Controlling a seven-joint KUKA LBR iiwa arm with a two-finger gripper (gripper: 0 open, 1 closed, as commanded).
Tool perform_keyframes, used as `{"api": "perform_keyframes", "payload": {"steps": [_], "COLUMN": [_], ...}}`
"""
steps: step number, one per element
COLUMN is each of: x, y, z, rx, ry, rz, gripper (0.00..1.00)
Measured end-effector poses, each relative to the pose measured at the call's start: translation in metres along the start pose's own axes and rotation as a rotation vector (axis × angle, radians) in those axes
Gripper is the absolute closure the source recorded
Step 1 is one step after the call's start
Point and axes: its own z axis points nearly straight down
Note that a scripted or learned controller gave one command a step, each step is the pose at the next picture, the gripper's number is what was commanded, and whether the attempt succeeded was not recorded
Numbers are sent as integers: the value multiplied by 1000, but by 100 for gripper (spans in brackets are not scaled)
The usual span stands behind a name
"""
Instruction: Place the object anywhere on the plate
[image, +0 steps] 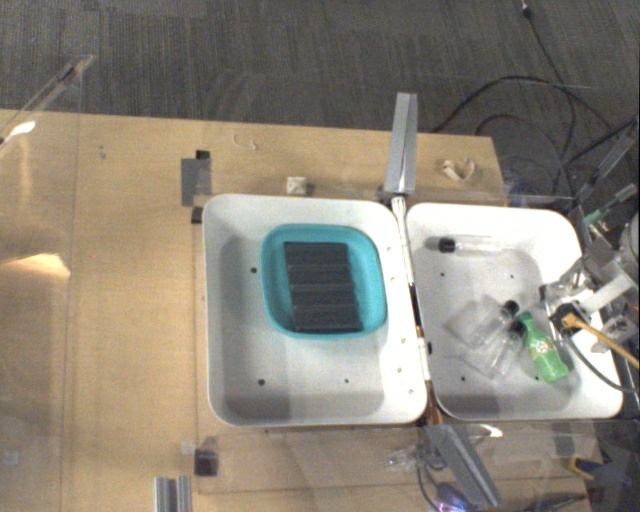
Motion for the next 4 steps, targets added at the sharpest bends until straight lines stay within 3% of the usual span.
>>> {"api": "perform_keyframes", "payload": {"steps": [1, 4], "x": [1, 3], "y": [-2, -6], "z": [14, 7], "rx": [1, 0], "ry": [-1, 0], "rz": [32, 108], "gripper": [0, 0]}}
